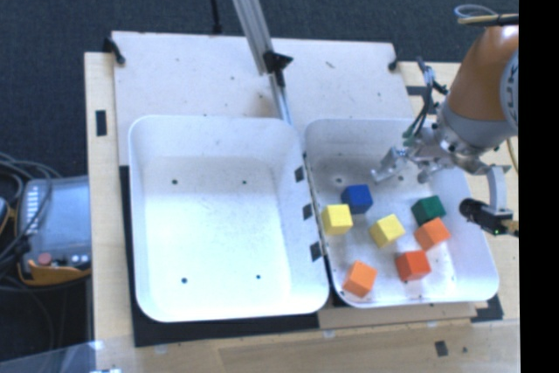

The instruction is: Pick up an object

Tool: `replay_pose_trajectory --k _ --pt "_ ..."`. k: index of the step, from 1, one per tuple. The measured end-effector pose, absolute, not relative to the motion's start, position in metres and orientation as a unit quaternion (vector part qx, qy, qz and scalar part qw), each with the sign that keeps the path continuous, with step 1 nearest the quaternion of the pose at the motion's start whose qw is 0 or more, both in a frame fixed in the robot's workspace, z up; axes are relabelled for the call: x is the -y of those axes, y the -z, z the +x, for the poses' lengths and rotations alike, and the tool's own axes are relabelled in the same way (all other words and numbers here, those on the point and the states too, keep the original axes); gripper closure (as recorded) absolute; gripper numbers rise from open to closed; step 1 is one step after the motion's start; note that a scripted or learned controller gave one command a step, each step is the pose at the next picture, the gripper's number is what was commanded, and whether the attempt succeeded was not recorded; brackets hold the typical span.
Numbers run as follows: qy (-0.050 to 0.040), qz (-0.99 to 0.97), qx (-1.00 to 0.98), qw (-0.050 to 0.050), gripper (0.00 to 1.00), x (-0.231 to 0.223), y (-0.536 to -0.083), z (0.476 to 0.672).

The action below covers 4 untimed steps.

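Nothing is picked up yet: the pincer [395, 168] hangs spread and holding nothing above the right bin [476, 275], just beside the blue block [357, 197]; descent, closing and lifting remain.

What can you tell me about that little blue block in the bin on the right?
The blue block is a small cube of solid colour, matte, maybe wood or plastic. It sits flat on the floor of the right bin, turned at a slight angle, toward the bin's upper middle. A yellow block lies just below and left of it, very close or touching. The gripper is above and right, apart from it.
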<state>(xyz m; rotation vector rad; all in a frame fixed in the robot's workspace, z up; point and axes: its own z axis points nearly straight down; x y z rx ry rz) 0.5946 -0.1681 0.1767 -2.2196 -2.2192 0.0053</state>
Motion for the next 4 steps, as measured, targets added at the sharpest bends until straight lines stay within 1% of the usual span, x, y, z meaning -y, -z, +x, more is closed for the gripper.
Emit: replay_pose_trajectory --k 1,2,3,4 --pt "-0.0019 -0.708 0.706 0.001 0.00 0.178 -0.118 0.593" --pt "-0.0004 -0.709 0.705 -0.002 0.00 0.180 -0.097 0.594" --pt "0.0012 -0.711 0.703 -0.005 1.00 0.181 -0.110 0.595" --pt "0.0019 -0.707 0.707 -0.004 1.00 0.181 -0.175 0.599"
